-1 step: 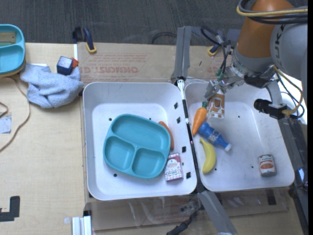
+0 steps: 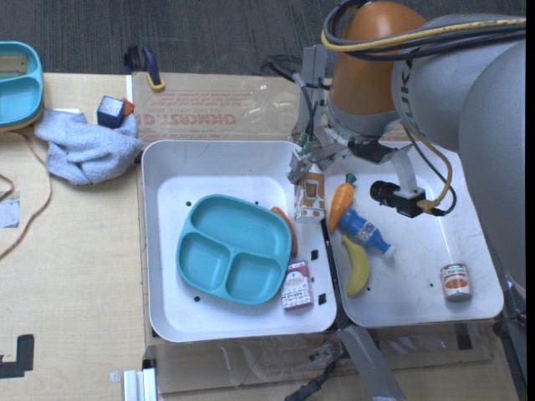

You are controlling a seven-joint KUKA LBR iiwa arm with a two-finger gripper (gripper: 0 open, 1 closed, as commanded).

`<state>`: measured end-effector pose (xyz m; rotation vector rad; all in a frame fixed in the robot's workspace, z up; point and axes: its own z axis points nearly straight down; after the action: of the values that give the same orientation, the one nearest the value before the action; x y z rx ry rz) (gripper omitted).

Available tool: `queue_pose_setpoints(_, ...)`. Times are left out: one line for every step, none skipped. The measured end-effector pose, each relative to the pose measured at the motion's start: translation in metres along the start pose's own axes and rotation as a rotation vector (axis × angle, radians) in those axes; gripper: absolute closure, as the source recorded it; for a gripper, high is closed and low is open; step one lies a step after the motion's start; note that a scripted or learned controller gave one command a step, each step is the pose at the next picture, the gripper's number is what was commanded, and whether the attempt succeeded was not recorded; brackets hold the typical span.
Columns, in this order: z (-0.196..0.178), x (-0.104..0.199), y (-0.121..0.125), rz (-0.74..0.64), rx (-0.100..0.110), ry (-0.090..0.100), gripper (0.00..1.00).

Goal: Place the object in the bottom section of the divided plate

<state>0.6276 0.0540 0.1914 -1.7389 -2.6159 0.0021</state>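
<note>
The tool (image 2: 306, 159), a two-finger metal end piece under the grey arm with the orange band (image 2: 376, 23), is hanging over the wall shared by the two shallow white bins, and whether its fingers are spread or pressed together cannot be told from this angle. Directly beneath its tip a small flat carton with an orange-and-white label (image 2: 310, 197) is standing against that wall; it appears to be touching or just below the tip, but a grip on it is not visible. This carton is judged to be the object of the task, though that is uncertain. Beside it, on the arm's side, an orange plastic carrot (image 2: 340, 204), a blue plastic bottle (image 2: 364, 231) and a yellow banana (image 2: 357, 266) are lying in the right white bin (image 2: 468, 299), with a small red-labelled tin can (image 2: 456, 281) further off. Below and away from the tool, the teal three-section divided plate (image 2: 236, 249) is resting in the left white bin (image 2: 163, 224), with a small red-and-white box (image 2: 297, 286) just beside its rim. The step in hand appears to be the pick. The next move is calling for a secure grasp, a lift clear of the wall, and a carry to the plate's bottom section.
</note>
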Motion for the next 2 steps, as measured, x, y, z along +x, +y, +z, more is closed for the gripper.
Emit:
queue_pose_setpoints(-0.0002,-0.0006,-0.0001,0.001,0.000,0.000,0.00)
queue_pose_setpoints(-0.0093,-0.0020,-0.0001,0.002,-0.001,-0.002,1.00)
